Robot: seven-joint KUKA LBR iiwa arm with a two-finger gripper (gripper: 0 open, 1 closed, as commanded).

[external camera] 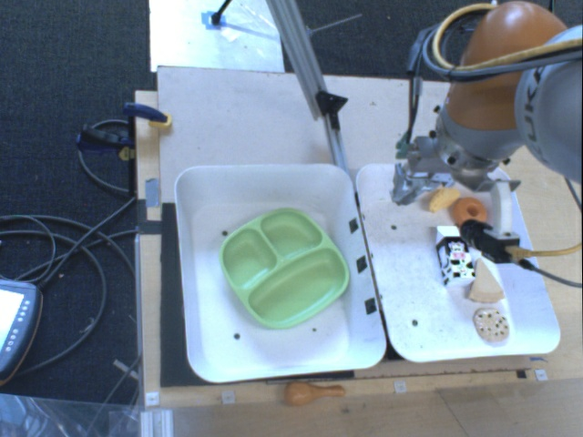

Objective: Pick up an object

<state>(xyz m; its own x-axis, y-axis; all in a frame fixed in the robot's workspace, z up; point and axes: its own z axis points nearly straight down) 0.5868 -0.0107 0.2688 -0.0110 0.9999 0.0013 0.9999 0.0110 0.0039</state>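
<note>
My gripper hangs over the far left corner of the right bin, with the grey arm and its orange band behind it. Just to its right lie a pale yellow piece and an orange ring-shaped toy. Further toward the front are a white box with dark spots, a tan wedge and a round speckled cookie. I see nothing held in the gripper.
The left bin holds a green divided plate. A grey pole slants down to the gap between the bins. A small orange-brown object lies on the bench in front of the bins. Cables and a clamp sit at the left.
</note>
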